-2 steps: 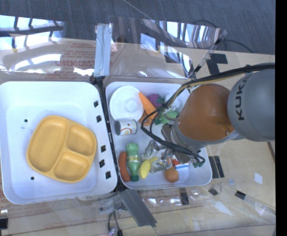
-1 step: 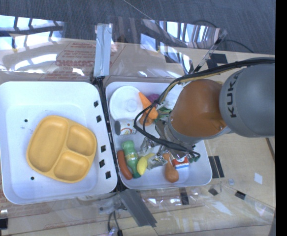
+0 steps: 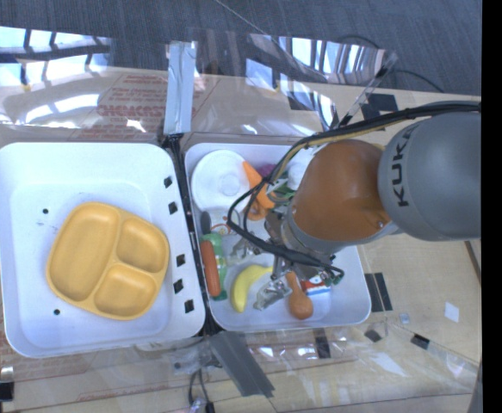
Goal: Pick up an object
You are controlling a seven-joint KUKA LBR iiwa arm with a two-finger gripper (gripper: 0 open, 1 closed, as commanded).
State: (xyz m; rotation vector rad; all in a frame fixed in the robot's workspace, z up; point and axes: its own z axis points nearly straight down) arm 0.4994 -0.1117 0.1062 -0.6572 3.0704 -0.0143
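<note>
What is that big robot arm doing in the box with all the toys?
The robot arm is reaching down into the right bin, which is full of little things like a yellow banana, an orange carrot and a white bowl. Its claw is low among them, trying to pick one up. The left bin has a yellow divided tray.

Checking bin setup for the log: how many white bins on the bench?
2. The left bin holds a yellow divided tray. The right bin holds the clutter, partly covered by the arm, so items may be hidden.
</note>
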